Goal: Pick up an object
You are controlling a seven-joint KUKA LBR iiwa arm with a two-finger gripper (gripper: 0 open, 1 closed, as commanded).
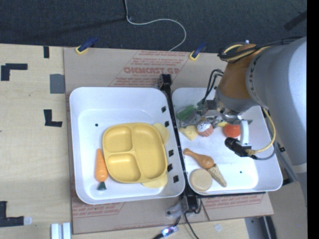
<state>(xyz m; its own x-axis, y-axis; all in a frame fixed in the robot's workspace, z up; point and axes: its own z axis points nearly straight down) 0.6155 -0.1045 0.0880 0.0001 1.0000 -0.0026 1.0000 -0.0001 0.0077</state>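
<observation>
My gripper (207, 117) is low in the right bin (256, 176), near its back left part. Just under and in front of it lies a small red and white object (204, 129). A green item (185, 113) is to the gripper's left and a yellow wedge (188, 132) lies in front of that. To the right, a red round piece (232, 130) sits partly behind the wrist's black cable. Nearer the front are a tan drumstick (199, 158), a round tan disc (201, 179) and a cone (218, 175).
The left bin (79, 101) holds a yellow divided plate (134, 151), an orange carrot (101, 167) at its left, and a pale yellow piece (155, 182) under the plate. The bulky grey arm (284, 93) covers the right bin's back right. A divider (172, 128) separates the bins.
</observation>
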